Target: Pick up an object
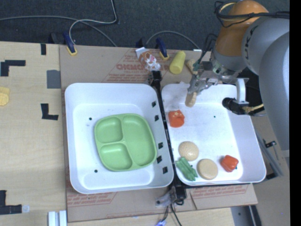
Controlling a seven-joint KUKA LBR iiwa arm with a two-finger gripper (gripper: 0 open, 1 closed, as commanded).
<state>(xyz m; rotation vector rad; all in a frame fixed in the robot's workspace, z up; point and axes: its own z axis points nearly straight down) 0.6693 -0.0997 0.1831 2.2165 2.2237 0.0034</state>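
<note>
Tan stick [190,99] is hanging upright between the closed fingers of the gripper [192,94], its long axis running vertically above the right bin [244,140].

My arm [270,55] cut off by the right edge, tan item at my gripper [192,95] too blurred to identify, finger state unclear

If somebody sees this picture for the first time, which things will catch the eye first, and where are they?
The green divided plate lies alone in the left bin and stands out most. In the right bin, small toy foods gather near the front: a red pepper, two beige rounds and a green vegetable. The gripper hangs over that bin's far end with a tan piece between its fingers.
</note>
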